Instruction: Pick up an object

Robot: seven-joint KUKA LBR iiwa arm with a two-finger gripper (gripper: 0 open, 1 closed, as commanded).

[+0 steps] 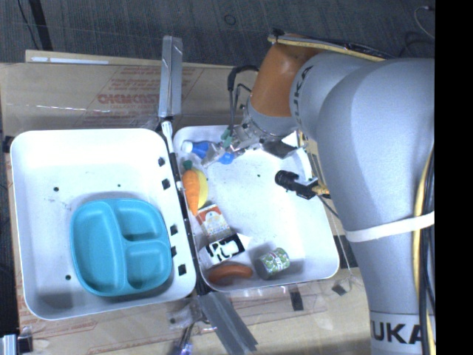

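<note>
**A:** Where are we?

**B:** Our arm (347,117) reaches into the right bin (260,192). The jaws hang low at its far left corner, just beside the blue thing (198,149).

**A:** Are the jaws released or clenched?

**B:** We cannot tell. They are too small and cluttered from this angle, so we claim no hold on anything.

**A:** How do we expect the blue thing to handle?

**B:** We judge it small and light. It is probably hard plastic, so it would be stiff but perhaps slick. It lies close to the bin's left wall, with the carrot (194,187) near it on the side toward the near edge. That leaves us little room.

**A:** So where do we take hold?

**B:** We take it across its narrow middle, with the jaws running along the wall rather than pushing into it. We close squarely, because a smooth shell pinched off-centre could squirt out toward the corner.
</note>
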